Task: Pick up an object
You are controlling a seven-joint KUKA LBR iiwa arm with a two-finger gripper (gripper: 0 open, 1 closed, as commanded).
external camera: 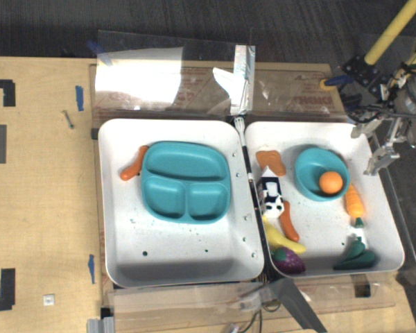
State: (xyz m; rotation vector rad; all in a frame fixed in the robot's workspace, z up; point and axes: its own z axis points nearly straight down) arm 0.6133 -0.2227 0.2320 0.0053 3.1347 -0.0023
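My gripper (384, 155) hangs over the right rim of the right bin (395, 236), open, with nothing between its fingers. In this bin a teal bowl (316, 168) holds an orange ball (331, 182). A carrot (354, 205) lies just right of the bowl, below the gripper. Along the bin's left side lie an orange piece (271, 161), a black-and-white toy (271, 194), a red chili (288, 222), a yellow banana (284, 238) and purple grapes (290, 259). A dark green item (357, 257) sits in the near right corner.
The left bin (118, 248) holds a teal divided plate (187, 180) with an orange sausage-shaped toy (132, 165) at its left edge. Clear plastic sheeting (194, 82) stands behind both bins. A yellow pole (399, 21) rises at the back right.
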